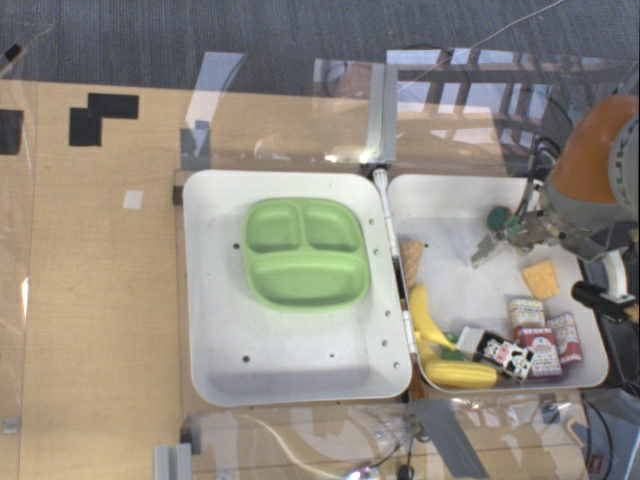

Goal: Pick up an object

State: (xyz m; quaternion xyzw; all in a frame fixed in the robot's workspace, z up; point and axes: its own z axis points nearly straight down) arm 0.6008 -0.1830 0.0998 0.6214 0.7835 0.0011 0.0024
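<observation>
Looking down on the bench, I see the gripper [497, 236] hanging in the right bin [450, 203], over the bare white floor near the back. Its two fingers stand spread apart, one reaching down to the left and one toward the arm, and nothing is between them. So in my judgement the picking is not yet done.

The things it could take lie mostly along the front and right side of this bin. A banana [422, 313] lies against the left wall, and a corn cob [460, 374] rests by the front rim, just beside it. A small black and white carton [505, 356] touches the corn, and next to it stand some red and white packets [543, 340]. An orange wedge, maybe cheese [541, 279], lies alone, near the gripper and toward the arm. It is the closest thing, so I think it is the easiest aim.

The left bin [215, 298] holds a green divided plate [305, 253], lying flat in the middle, well apart from the gripper.
</observation>
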